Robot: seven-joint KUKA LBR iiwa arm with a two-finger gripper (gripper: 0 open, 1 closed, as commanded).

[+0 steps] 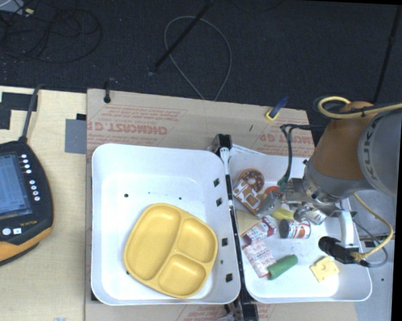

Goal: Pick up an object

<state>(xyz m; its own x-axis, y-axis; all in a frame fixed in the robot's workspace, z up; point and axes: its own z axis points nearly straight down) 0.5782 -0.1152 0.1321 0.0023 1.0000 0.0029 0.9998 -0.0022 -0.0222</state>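
- Counter [60,124] of pale board carries two shallow white bins side by side, with a handheld control pendant [8,202] lying at its left end.
- Arm [354,152], grey with an orange band above the wrist, reaches in from the right and hangs low over the right bin [352,294]; judged from that pose, the step in hand is the approach to a grasp, with nothing seen lifted yet.
- Left bin [115,178] holds a yellow divided tray [171,249], well apart from the arm's working end.
- Gripper [299,202] sits among the clutter at the middle of the right bin; whether it is released or clenched cannot be told, as the wrist hides it from above.
- Small can [294,229], the likeliest target by nearness, lies on its side just beside the gripper, dark-bodied with a red-and-white label; it looks rigid and round, liable to roll.
- Snack packets [248,186] crowd the bin's left half, and a green marker-like stick [283,266] and a yellow wedge [325,269] lie nearer the front.
- Next move, as a judgement, calls for a straight descent over one item clear of its neighbours before closing.
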